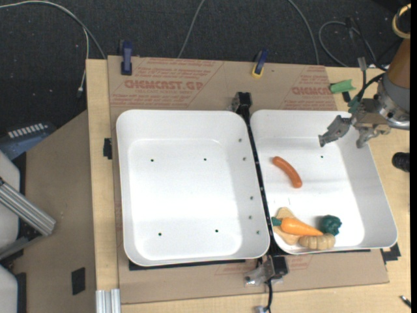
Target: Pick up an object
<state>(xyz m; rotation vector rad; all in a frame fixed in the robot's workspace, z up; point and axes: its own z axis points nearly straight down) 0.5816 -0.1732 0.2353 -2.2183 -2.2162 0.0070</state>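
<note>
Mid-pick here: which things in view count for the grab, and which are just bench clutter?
For the job:
gripper, above the right bin
sausage
carrot
green toy
tan toy

Lying about:
left bin
blue clamp
yellow and blue clamp
cardboard sheet
cables

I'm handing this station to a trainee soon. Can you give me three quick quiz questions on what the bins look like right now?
1. True or false: the sausage lies in the right bin.
2. Which sits nearest the right bin's front left corner? A) carrot B) sausage C) gripper
3. Fill in: the gripper hovers over the right bin's ____ edge, holding nothing.

Key: 1 true; 2 A; 3 far.
</note>
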